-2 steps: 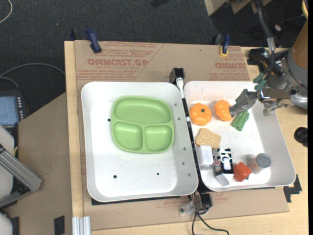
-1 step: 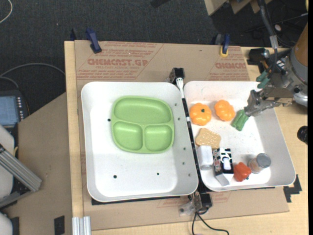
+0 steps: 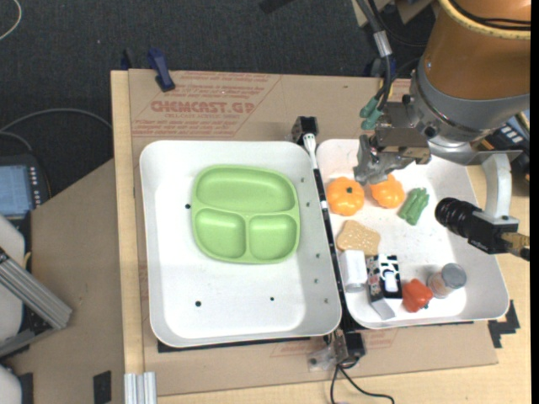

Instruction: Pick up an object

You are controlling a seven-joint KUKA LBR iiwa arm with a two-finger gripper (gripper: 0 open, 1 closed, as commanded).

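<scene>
Orange fruit is what the arm is going for, by the look of it. From the camera above the bench, the gripper [image 3: 376,172] is hanging low over the far part of the right bin [image 3: 484,305], its tip sitting just between two orange pieces: the rounder orange fruit [image 3: 345,196] to the left and a smaller orange piece [image 3: 388,193] to the right. Whether it is spread or closed I cannot tell; the wrist is covering that part. Nothing is showing as lifted. A green vegetable [image 3: 413,205] is lying just right of the smaller piece, a cracker-like slab [image 3: 359,237] is resting nearer, and a red item [image 3: 416,294] is sitting near the front rim. Over in the left bin [image 3: 168,301], a green divided tray [image 3: 246,214] is lying untouched. By my reckoning the pick is barely starting: closing, gripping and lifting are all left to do.
</scene>
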